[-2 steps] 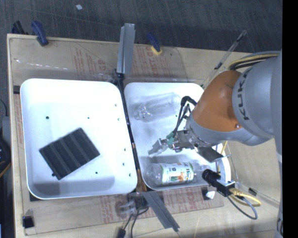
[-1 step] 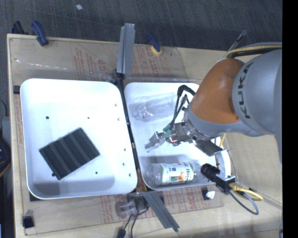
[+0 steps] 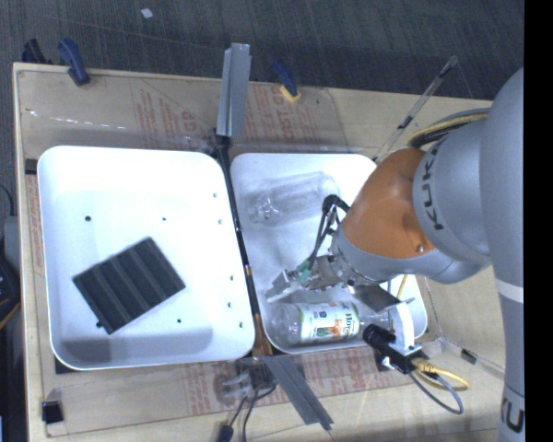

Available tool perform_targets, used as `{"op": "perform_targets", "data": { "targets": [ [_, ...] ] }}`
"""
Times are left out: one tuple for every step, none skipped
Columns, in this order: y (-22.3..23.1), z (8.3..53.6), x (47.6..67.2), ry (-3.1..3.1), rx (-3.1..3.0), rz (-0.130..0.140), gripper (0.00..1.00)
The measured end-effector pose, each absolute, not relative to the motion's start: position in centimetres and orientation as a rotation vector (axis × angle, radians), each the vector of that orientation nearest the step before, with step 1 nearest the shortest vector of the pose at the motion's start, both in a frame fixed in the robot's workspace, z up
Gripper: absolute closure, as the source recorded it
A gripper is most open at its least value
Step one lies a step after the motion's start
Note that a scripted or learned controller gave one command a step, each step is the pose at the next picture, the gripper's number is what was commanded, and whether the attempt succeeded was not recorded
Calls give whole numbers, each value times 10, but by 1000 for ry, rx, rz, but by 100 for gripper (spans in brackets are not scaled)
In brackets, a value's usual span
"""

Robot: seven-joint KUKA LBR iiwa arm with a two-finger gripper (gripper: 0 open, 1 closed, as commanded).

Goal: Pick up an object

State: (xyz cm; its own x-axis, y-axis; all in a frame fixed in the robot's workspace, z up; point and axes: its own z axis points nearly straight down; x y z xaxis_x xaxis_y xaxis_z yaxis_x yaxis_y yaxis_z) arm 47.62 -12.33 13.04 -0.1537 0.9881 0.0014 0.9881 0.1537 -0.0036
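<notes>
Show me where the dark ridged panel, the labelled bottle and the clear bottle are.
dark ridged panel (image 3: 129,284), camera view, left bin, on its middle ridges.
labelled bottle (image 3: 321,324), camera view, right bin's near side, on its label.
clear bottle (image 3: 290,198), camera view, right bin's far side, on its transparent body.

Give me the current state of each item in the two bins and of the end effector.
Dark ribbed panel: lying flat in the left bin, skewed to its walls.
Clear bottle: on its side at the back of the right bin.
Labelled bottle: on its side by the front wall.
End effector: low over the right bin, just above the labelled bottle.
</notes>
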Motion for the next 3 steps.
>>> {"op": "perform_targets", "data": {
  "targets": [
    [-139, 90, 541, -2348, -2082, 4, 0],
    [-143, 92, 613, -2318, -2117, 1, 0],
    [-187, 182, 609, -1963, -2452, 0, 0]
  ]
}}
